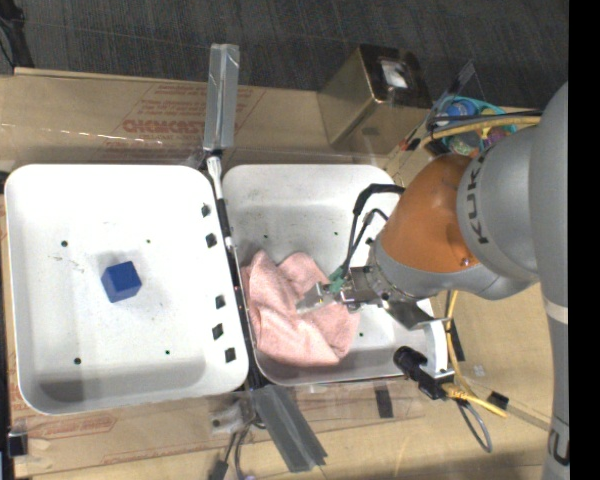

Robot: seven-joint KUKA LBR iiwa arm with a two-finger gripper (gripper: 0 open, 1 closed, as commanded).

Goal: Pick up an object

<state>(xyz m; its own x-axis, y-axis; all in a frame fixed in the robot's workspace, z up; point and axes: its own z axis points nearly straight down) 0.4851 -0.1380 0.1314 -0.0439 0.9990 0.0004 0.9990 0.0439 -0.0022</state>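
A crumpled pink cloth (285, 308) lies in the right bin (300, 193), against its left wall and near its front. My gripper (318, 297) is low over the cloth's right part, its metal fingers touching the fabric. Whether fabric is caught between them is not clear. A blue cube (122, 280) rests in the left bin (100, 193), left of centre, far from the gripper.
The grey and orange arm (450, 233) covers the right bin's right side. A brown box (372, 93) stands behind the right bin. Cardboard lines the bench around both bins. A metal divider (220, 98) runs between the bins.
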